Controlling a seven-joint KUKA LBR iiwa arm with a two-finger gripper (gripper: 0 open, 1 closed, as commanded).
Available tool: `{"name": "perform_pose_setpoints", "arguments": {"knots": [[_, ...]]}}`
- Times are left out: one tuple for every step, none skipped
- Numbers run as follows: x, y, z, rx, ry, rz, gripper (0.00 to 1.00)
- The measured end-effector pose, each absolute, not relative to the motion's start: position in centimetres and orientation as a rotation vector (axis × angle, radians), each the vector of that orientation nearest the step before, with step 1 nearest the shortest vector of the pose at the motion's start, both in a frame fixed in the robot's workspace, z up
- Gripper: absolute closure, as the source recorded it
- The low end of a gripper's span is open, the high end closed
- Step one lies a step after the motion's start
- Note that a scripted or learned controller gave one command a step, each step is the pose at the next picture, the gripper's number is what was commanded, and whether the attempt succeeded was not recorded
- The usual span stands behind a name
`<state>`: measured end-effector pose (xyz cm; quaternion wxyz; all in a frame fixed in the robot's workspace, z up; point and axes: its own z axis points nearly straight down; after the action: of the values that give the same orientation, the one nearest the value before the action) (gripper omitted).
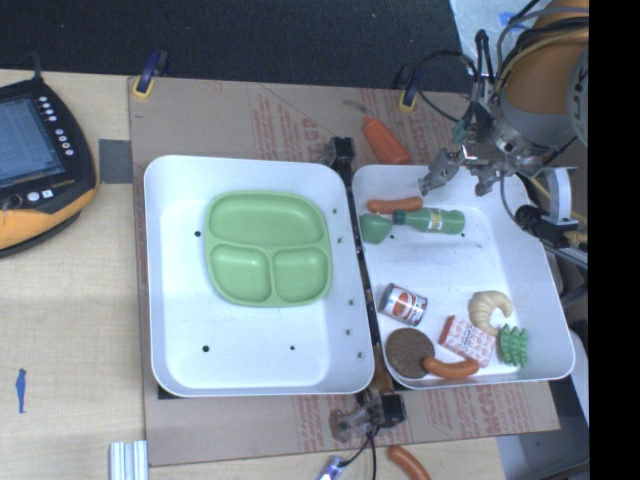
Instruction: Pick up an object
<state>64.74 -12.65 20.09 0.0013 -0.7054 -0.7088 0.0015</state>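
The green bottle (415, 221) lies on its side at the far end of the right bin (535, 268), cap end toward the divider, with a small sausage (394, 205) just beyond it. I judge it the likeliest pick: light, rigid plastic, smooth and prone to roll, best taken across the narrow neck or mid-body rather than lengthwise.

From my remote seat I see the tool (462, 168) hanging over the bin's far rim, just past the bottle, holding nothing; whether it stands wide or narrow I cannot tell from this angle.

The count in the right bin: one bottle, one sausage by it, one red-and-white can (404, 305) near the middle, one brown disc (407, 350) at the near edge with a second sausage (450, 369) lying against it, one red-and-white packet (467, 339), one pale croissant-like piece (490, 309) and one small green cluster (513, 345). All look like light toy foods, the can hard and slippery, the croissant probably softer.

The left bin (180, 298) carries one green divided tray (268, 247). Outside the bins, one orange carrot-like piece (384, 140) rests on the tabletop (70, 348) beyond the far rim, another orange piece (408, 461) lies at the near edge, and one pendant (35, 163) sits at far left.
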Motion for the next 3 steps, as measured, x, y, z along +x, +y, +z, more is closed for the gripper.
{"name": "perform_pose_setpoints", "arguments": {"knots": [[57.9, -13.0, 9.1, -2.213, -2.226, 0.007, 0.00], [54.6, -21.3, 13.5, -2.219, -2.224, 0.003, 0.00], [50.2, -18.8, 9.7, -2.219, -2.231, 0.002, 0.00]]}}
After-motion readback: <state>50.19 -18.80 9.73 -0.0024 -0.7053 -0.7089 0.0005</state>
